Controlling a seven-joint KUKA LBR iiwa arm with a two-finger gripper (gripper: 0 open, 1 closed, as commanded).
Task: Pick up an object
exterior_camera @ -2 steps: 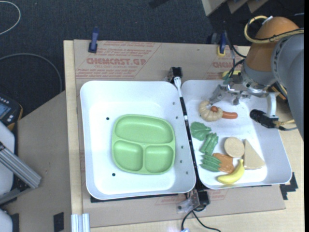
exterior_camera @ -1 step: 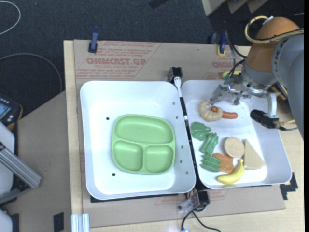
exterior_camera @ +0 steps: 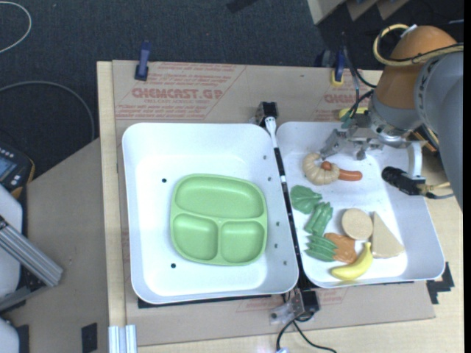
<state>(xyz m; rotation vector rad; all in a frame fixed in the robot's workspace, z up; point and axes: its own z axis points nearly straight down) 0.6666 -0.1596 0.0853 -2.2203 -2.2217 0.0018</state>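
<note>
Tool (exterior_camera: 346, 144) above pumpkin (exterior_camera: 321, 169), sausage (exterior_camera: 349, 173); banana (exterior_camera: 352, 264) well apart.

**Gripper low over the right bin's far end**

You see the gripper (exterior_camera: 346, 144) just above a small pumpkin (exterior_camera: 320, 168) and hot dog (exterior_camera: 349, 173). The left bin (exterior_camera: 140, 197) holds a green divided tray (exterior_camera: 218, 218).

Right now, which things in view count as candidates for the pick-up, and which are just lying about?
Belongs to the job:
claw, over the right bin
small pumpkin
sausage
green leaf
pea pods
bread round
cheese wedge
banana

Just lying about:
green divided plate in the left bin
blue clamps
cables
</note>
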